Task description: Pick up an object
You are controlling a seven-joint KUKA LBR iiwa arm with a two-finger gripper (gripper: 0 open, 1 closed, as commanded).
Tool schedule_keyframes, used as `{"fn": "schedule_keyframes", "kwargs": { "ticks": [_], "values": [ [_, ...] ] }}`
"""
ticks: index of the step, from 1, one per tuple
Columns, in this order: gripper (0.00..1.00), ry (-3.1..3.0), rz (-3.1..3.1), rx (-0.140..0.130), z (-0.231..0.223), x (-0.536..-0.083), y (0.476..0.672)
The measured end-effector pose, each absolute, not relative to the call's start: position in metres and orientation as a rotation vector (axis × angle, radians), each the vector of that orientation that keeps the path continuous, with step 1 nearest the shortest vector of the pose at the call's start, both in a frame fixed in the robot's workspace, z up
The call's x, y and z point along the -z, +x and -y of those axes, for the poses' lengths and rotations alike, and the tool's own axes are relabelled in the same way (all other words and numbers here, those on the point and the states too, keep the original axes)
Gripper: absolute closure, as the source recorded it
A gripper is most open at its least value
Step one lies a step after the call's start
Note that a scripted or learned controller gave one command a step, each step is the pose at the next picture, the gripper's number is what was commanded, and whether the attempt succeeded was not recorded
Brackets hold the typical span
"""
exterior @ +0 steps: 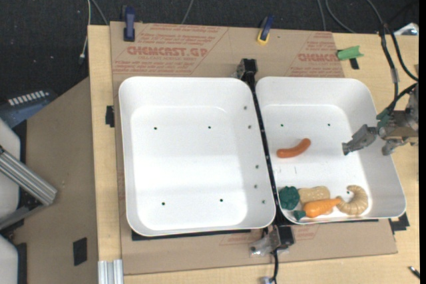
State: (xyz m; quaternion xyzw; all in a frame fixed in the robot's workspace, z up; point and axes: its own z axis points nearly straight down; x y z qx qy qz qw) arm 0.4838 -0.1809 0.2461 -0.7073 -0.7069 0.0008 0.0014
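Observation:
The right bin (333, 93) holds several small items. An orange sausage-shaped piece (293, 148) lies near its middle. Along the front wall sit a dark green lump (289, 197), a beige piece (313, 194), an orange carrot-like piece (319, 207) and a curled beige piece (357, 201). My gripper (359, 140) reaches in over the bin's right rim, right of the orange sausage and apart from it, above the curled piece. Nothing shows in its grasp.
The left bin (193, 93) sits beside the right one, with a black clip (247, 68) at the back of their seam and another (279, 236) at the front. Blue (128, 23), yellow (265, 28) and green (349, 53) clamps hold the board. Cables hang at the right.

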Motion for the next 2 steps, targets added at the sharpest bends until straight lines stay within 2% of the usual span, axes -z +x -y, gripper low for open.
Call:
{"fn": "schedule_keyframes", "kwargs": {
  "ticks": [1,2],
  "values": [
    [0.00,-2.222,2.222,0.000,0.181,-0.248,0.485],
    [0.00,-2.218,2.218,-0.004,0.178,-0.186,0.481]
  ]
}}
